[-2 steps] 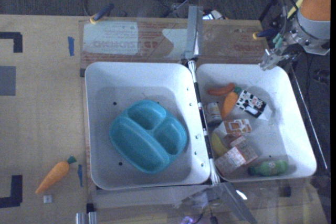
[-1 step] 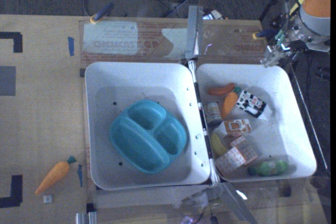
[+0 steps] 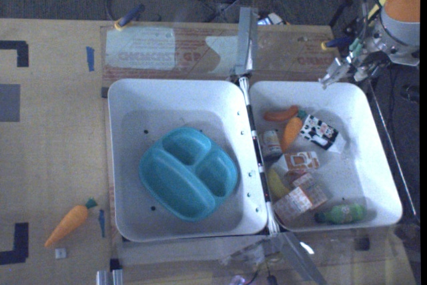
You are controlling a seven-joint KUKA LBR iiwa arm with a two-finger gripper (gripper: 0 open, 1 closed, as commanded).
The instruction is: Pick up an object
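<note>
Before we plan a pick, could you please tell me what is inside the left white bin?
The left white bin holds a turquoise plastic plate with three compartments, lying tilted in the middle. Its compartments look bare. Whatever lies beneath the plate is covered.

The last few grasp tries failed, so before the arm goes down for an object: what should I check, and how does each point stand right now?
1. Objects available in the right bin: ok, carrot, black-and-white carton, green bottle and others lie there.
2. Gripper above a target: not ok, it sits at the bin's upper right rim, off the objects.
3. Finger state: cannot tell, too blurred.
4. Isolated target: ok, the green bottle lies apart near the lower wall; the middle items are crowded together.
5. Left bin: ok, it holds a blue divided plate.
6. Stray orange carrot outside the bins: not ok as a target.
</note>
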